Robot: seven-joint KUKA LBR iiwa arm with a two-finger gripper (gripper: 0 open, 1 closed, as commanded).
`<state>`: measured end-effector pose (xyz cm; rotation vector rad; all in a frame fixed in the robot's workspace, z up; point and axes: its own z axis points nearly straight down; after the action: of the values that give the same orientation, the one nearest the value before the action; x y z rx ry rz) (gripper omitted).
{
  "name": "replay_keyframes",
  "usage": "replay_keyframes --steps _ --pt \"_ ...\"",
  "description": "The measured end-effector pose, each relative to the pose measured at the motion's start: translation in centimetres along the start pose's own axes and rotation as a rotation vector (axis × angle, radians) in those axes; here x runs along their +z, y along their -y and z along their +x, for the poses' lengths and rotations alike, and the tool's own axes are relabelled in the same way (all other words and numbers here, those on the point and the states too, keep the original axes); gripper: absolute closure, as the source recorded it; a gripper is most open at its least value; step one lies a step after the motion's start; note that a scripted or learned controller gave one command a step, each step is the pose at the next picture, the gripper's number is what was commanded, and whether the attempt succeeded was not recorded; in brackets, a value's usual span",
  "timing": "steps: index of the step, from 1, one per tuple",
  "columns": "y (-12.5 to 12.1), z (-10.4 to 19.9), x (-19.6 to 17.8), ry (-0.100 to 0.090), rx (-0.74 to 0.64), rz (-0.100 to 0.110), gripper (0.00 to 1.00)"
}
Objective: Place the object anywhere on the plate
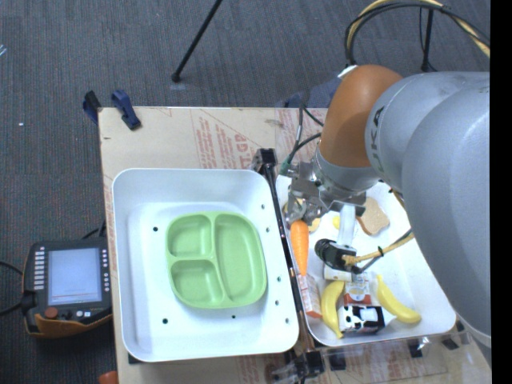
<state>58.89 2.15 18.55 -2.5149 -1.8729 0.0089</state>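
Over the right bin (428,294) I see the arm (432,150) coming in from the right of the view, its big grey link filling the upper right and the orange band (356,114) bulging above the wrist. The wrist points down and toward the divide between the two bins, with the gripper (300,212) low at the right bin's left edge, just above the top end of the carrot (299,246). I cannot tell how the gripper is set, and I do not see the carrot or anything else held by it. The carrot lies lengthwise along the left side of the right bin, orange, its upper end right under the gripper. Below it, near the bin's front edge, lie a yellow banana (333,306), a small black-and-white carton (362,317) and a second banana (396,302) to the right of that. A tan slice of bread (373,218) sits further back, beside the wrist hardware. Yellow cables (400,6) loop from the arm overhead. In the left bin (136,214) the green plate (216,260), divided into three compartments, rests in the middle, well apart from the gripper. To the left of the bench I can make out a teach pendant (68,282) on the floor.
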Motion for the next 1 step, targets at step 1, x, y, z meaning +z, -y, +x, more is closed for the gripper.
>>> replay_keyframes --steps 1 --pt "0.00 0.02 0.00 0.000 -0.001 0.000 0.00"
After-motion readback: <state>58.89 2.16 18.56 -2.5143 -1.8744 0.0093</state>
